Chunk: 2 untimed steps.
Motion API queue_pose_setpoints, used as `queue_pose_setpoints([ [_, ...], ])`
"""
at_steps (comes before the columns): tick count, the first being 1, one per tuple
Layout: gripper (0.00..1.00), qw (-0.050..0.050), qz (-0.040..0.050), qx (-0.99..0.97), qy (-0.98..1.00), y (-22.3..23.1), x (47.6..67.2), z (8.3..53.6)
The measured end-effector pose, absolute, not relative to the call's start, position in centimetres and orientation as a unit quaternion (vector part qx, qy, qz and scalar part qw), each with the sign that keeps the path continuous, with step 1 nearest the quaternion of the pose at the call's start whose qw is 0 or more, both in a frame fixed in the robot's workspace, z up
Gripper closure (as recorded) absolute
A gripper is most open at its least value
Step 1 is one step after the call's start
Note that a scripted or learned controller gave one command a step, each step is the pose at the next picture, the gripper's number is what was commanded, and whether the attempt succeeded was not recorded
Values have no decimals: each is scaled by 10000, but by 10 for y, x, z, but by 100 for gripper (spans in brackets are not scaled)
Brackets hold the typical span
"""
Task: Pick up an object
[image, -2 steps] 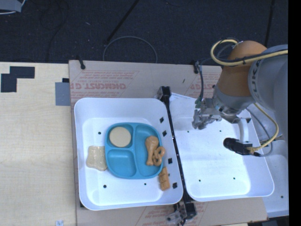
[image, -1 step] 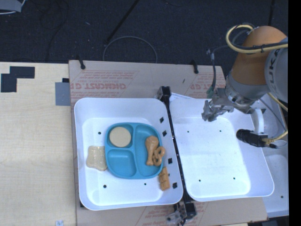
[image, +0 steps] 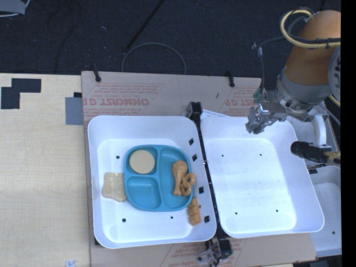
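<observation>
Camera view, end effector [image: 257, 122] above right bin's [image: 261, 227] far rim, grip state impossible to tell, left bin [image: 105, 227] holding blue tray [image: 153, 196], round biscuit [image: 142, 161] and pretzel [image: 182, 178] in tray compartments, pale piece [image: 114, 186] beside tray

Dark carpet floor [image: 167, 26] with cables, pale wooden bench [image: 39, 177], cardboard sheet [image: 144, 96]

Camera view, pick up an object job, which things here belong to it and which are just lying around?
Belongs to the job:
- claw, over the right bin's far edge
- round tan disc on the blue tray
- twisted tan piece on the blue tray
- pale flat piece left of the tray
- small brown piece by the tray's near right corner

Just lying about:
- blue tray
- left bin
- right bin
- cardboard sheet
</observation>
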<state>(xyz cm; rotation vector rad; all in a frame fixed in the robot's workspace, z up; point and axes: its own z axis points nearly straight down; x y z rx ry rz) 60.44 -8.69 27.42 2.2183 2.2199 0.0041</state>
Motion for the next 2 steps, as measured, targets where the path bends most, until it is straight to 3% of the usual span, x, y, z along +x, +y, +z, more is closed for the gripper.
queue_pose_setpoints([
  [1,100,2,2,7070,7072,-89,605,297],
  [2,100,-19,-7,7057,7085,-34,607,295],
])
